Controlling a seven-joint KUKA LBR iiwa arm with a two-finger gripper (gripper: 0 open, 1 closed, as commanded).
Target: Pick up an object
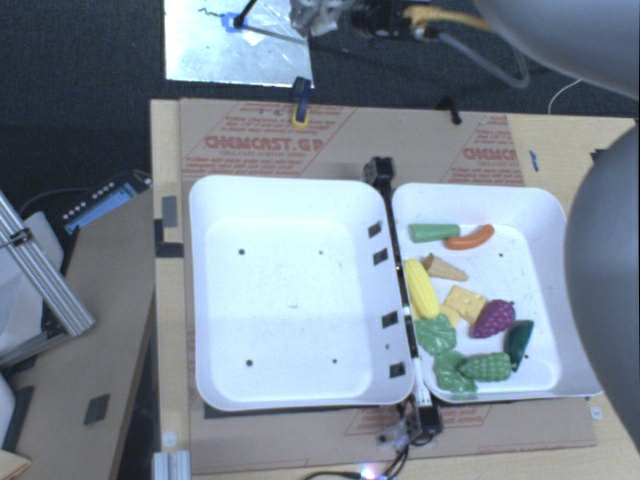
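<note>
Toys crowd the right bin [548,211], all toward its left half. Nearest the camera lies a bumpy green piece [486,368], with a leafy green piece [435,334] just beside it and a dark green pepper [518,341] to its right. Behind them sit purple grapes [494,317], touching a yellow block [463,303], and a corn cob [421,288] along the bin's left wall. Farther back are a tan wedge [444,266], then an orange sausage shape [470,237] touching a green pod [433,232]. The left bin [200,298] adjoins. Beyond the bench, the gripper [318,8] hangs well apart from every toy, holding nothing visible; whether it is wide or narrow cannot be told.
</note>
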